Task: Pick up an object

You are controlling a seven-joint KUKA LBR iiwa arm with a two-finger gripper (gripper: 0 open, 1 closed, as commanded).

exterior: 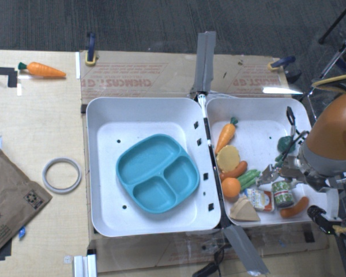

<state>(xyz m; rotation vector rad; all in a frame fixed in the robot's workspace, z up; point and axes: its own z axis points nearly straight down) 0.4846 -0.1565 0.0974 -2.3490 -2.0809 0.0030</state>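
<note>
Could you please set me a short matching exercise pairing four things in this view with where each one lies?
Things:
1. blue divided plate
2. orange ball
3. carrot without a bin
4. grey ring

Places:
A. bench top, far left corner
B. left bin
C. bench top, beside the left bin
D. right bin

Pairs: 1-B, 2-D, 3-A, 4-C
</note>
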